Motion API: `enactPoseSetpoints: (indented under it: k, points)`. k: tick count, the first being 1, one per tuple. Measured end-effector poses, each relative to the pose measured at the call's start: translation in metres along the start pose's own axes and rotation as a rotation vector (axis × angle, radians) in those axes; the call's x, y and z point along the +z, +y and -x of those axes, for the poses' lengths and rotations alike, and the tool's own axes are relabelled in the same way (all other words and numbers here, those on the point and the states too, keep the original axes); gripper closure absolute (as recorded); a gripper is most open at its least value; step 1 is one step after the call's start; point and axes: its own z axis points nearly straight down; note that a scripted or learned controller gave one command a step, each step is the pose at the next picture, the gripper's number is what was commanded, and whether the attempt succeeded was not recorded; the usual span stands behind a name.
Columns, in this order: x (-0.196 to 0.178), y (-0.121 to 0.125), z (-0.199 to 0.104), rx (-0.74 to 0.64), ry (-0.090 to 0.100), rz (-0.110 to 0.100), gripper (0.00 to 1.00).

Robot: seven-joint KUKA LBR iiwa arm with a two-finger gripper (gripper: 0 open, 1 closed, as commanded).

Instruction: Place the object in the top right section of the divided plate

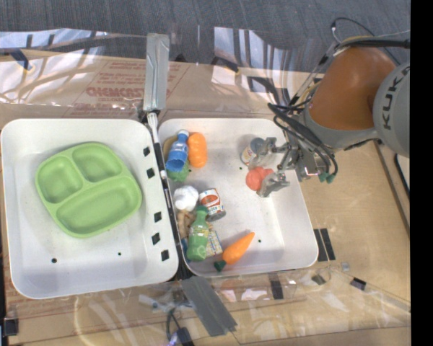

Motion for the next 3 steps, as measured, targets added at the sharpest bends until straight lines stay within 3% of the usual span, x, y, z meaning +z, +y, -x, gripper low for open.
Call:
enactPoseSetpoints:
  k: [1,2,3]
  points:
    - [-0.107,0.012,0.067,-0.187,-0.006,-0.002,1.00]
    - [-0.148,-0.003,0.076,-0.550,-0.006,-0.002,1.00]
    - [-0.226,0.015,0.034,-0.712,-0.005,-0.003,1.00]
